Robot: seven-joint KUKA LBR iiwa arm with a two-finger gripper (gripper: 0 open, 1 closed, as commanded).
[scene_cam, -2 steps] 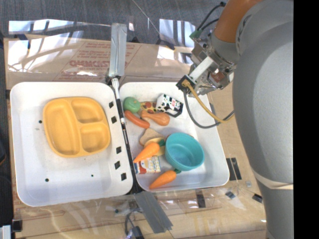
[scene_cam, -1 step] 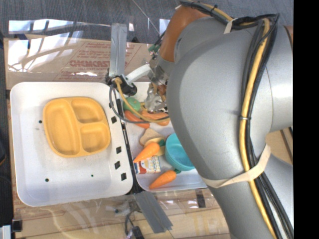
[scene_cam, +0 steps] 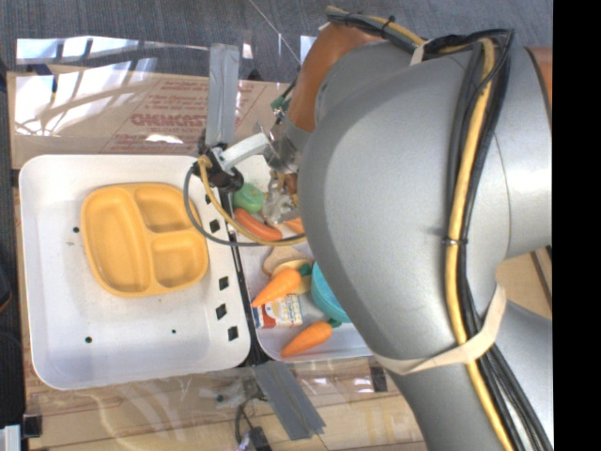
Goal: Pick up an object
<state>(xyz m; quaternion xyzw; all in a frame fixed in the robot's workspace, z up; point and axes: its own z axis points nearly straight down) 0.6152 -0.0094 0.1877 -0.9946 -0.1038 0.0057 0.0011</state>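
The grey arm [scene_cam: 423, 205] fills the right of the view, its orange band [scene_cam: 324, 59] near the top, and it reaches down into the right bin [scene_cam: 268, 341]; the gripper [scene_cam: 275, 191] sits low over that bin's upper part, among a green object [scene_cam: 250, 197] and an orange carrot-like piece [scene_cam: 257, 225], but whether the jaws are open or closed, or have hold of anything, cannot be told, as the arm and cables hide them; lower in the same bin lie two more toy carrots [scene_cam: 280, 287] [scene_cam: 307, 338], a small bottle [scene_cam: 280, 314] between them, and a teal item [scene_cam: 324, 294] partly under the arm; in the left bin [scene_cam: 56, 346] a yellow divided tray [scene_cam: 143, 239] lies flat; the table [scene_cam: 141, 111] shows brown behind the bins.
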